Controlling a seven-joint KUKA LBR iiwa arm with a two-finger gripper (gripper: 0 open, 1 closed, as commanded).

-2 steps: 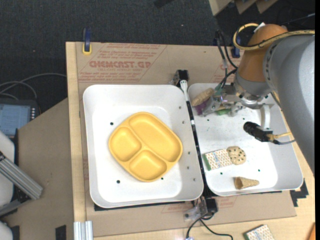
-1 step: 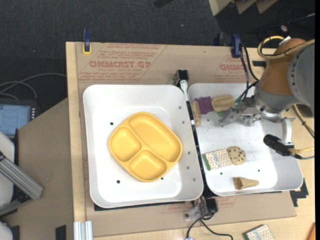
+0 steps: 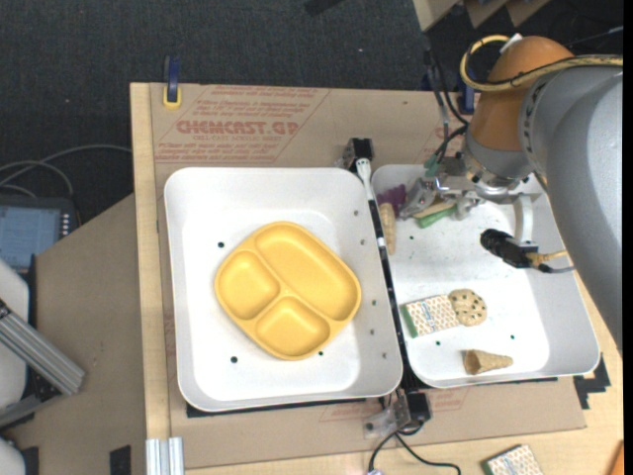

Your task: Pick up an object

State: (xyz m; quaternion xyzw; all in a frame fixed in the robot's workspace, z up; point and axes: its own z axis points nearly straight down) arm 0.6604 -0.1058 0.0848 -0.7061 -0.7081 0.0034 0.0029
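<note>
Bench (image 3: 247,127): a pale brown board with red lettering is seen under two white bins, with dark carpet beyond.
Green piece (image 3: 431,220): a small green thing is seen lying in the far left part of the right bin, just under the gripper.
Gripper (image 3: 435,201): it is lowered over that far left corner, close upon the green piece; whether it is open or closed cannot be told.
Purple thing (image 3: 394,198): it is seen just left of the gripper, by the far left wall.
Tan stick (image 3: 388,234): it is laid along the left wall.
Right bin (image 3: 554,334): a cookie (image 3: 467,307), a patterned packet (image 3: 430,316) touching it, and a brown wedge (image 3: 485,361) are seen nearer the camera.
Arm (image 3: 554,117): it is reached in from the right.
Left bin (image 3: 198,226): a yellow divided plate (image 3: 287,290) is held at its middle.
</note>
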